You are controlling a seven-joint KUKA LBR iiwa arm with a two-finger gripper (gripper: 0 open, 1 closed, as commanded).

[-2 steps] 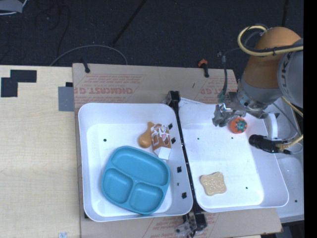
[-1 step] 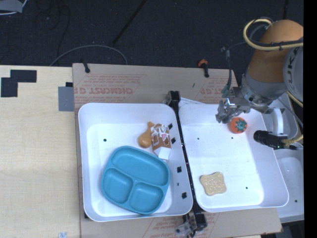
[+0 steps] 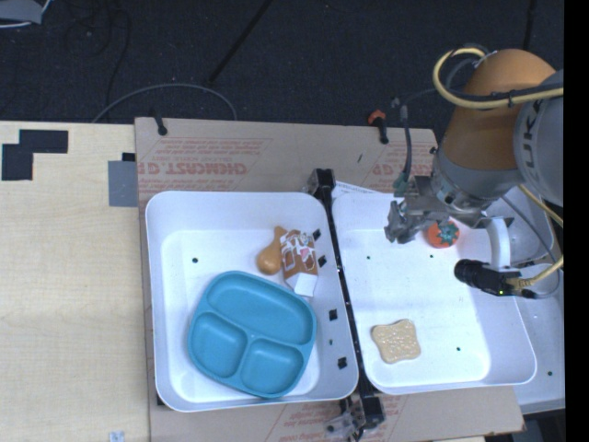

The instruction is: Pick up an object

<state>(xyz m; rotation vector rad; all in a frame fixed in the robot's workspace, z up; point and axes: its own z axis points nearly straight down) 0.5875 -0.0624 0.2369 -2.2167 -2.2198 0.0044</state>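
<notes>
While the grey arm with its orange band reaches in from the right, the scene reads as follows.

Arm: grey KUKA arm (image 3: 502, 109), its orange section over the far right corner of the right bin, a yellow cable looped above it.

Gripper: dark two-finger gripper (image 3: 402, 226) hangs over the far part of the right bin, near the divider side; whether it is open or closed cannot be told from this slanted view, and nothing is seen held in it.

Right bin: shallow white plastic bin (image 3: 442, 371) with two loose things in it.

Small ball: small orange and red round object (image 3: 442, 236) lies in the far part of the right bin, just beside the gripper on its right, partly under the wrist.

Cracker: flat tan square piece like a cracker or slice of toast (image 3: 397, 341) lies in the near part of the right bin, well apart from the gripper.

Left bin: shallow white plastic bin (image 3: 166, 274) beside the right one, the two touching along a dark central clamp strip (image 3: 333, 274).

Blue tray: light blue three-compartment plastic plate (image 3: 251, 333) lies tilted in the near part of the left bin.

Toy: brown and white gingerbread-like toy figure (image 3: 289, 252) lies past the blue plate, near the divider.

Bench: pale wooden bench top (image 3: 64, 284) with a cardboard sheet (image 3: 239, 155) under both bins.
</notes>
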